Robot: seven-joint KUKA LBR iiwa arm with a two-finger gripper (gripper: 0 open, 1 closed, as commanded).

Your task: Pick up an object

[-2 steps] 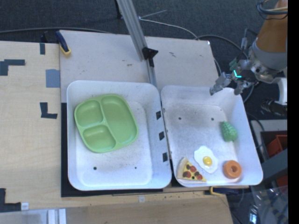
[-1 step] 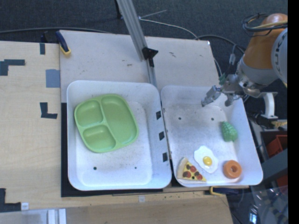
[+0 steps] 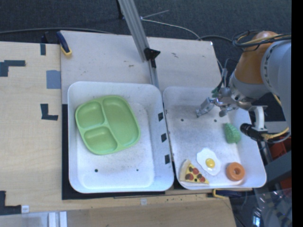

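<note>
We find the gripper low over the bare upper part of the right bin, fingers spread and nothing between them. The candidates sit well apart from it at the bin's near end: green piece, fried egg, pizza slice, doughnut. Closing here would grasp nothing (our judgement). Egg and pizza touch, so one may drag the other.

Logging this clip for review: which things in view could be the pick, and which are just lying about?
Pick candidates, right bin: green lump, fried egg, pizza slice, orange ring; gripper above the bin.

Lying about: green divided plate in left bin; yellow-and-blue clamp.
</note>
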